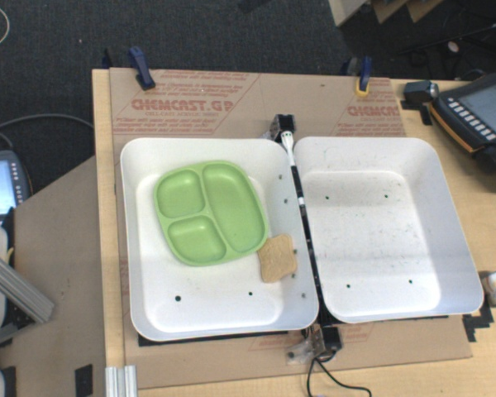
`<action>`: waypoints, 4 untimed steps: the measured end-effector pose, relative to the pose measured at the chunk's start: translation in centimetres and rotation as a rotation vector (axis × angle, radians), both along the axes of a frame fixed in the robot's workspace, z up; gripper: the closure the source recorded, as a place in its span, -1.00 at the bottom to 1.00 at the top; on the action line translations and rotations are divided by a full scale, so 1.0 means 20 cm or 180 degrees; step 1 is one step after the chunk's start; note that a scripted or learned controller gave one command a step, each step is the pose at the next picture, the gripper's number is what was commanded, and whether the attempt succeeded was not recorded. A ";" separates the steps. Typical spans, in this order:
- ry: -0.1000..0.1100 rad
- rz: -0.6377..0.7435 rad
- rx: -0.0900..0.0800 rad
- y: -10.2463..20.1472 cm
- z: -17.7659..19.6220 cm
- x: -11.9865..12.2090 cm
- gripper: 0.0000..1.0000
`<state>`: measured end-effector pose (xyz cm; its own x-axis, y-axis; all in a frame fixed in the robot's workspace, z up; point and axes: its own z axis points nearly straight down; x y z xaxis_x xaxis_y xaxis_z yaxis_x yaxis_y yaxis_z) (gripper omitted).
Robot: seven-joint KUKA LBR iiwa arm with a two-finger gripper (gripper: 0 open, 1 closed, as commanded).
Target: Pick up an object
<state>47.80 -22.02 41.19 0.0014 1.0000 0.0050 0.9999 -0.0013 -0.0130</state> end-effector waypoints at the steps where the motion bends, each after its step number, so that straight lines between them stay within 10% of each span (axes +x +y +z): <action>1: -0.0096 0.0017 -0.0039 0.11 0.66 0.13 1.00; 2: 0.0003 0.0003 0.0000 0.22 0.01 0.00 1.00; 3: -0.0097 0.0016 -0.0033 0.32 0.66 0.07 1.00; 4: -0.0011 -0.0002 -0.0008 0.31 0.09 0.00 1.00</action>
